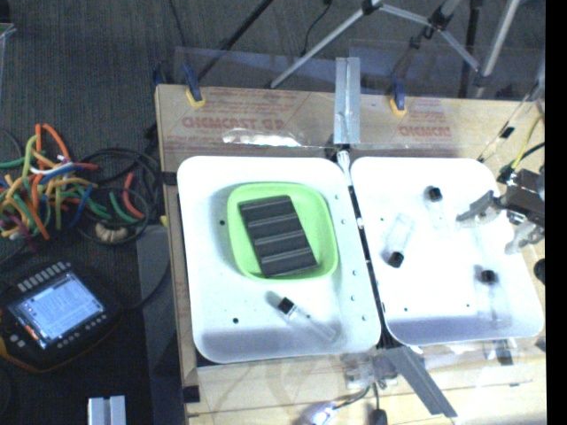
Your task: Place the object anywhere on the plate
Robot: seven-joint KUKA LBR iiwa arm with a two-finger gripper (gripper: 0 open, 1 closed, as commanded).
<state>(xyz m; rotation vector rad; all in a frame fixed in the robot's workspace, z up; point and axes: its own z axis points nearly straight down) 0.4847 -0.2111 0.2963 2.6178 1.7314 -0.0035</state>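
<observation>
Gripper (496, 209): fingers spread, empty. Dark block (279, 235) on green plate (326, 237), far from fingers. Placement apparently done; retreat left.

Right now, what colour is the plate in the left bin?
Bright green. The plate shows best in the camera view, with a dark ribbed block lying on it.

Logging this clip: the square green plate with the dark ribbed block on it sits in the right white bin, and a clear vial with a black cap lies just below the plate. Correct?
Not quite. The camera view shows the square green plate, carrying the dark ribbed block, in the left white bin, not the right. The clear vial with a black cap does lie just below the plate.
</observation>
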